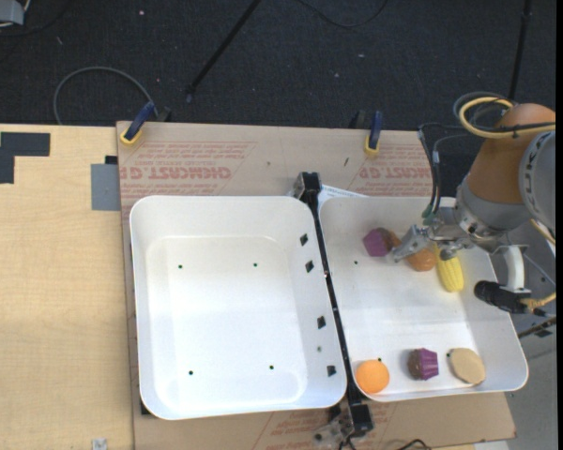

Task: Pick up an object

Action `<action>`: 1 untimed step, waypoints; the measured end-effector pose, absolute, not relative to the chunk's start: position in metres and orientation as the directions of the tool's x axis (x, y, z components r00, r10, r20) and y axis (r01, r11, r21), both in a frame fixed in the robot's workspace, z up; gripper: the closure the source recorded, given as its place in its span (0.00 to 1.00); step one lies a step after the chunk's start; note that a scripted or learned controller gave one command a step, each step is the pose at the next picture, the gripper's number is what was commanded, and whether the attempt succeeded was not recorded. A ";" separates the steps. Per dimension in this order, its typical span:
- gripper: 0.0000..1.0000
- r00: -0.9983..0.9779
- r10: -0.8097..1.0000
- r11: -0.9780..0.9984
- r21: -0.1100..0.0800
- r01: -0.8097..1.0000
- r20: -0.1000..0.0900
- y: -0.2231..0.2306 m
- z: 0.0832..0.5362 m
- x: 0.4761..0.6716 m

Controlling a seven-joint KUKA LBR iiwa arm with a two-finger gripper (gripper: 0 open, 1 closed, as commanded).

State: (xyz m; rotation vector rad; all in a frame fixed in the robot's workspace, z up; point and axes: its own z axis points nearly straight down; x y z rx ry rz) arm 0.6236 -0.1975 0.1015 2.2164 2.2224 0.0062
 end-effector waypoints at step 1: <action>1.00 -0.001 1.000 0.001 0.002 1.000 0.000 -0.199 0.110 0.622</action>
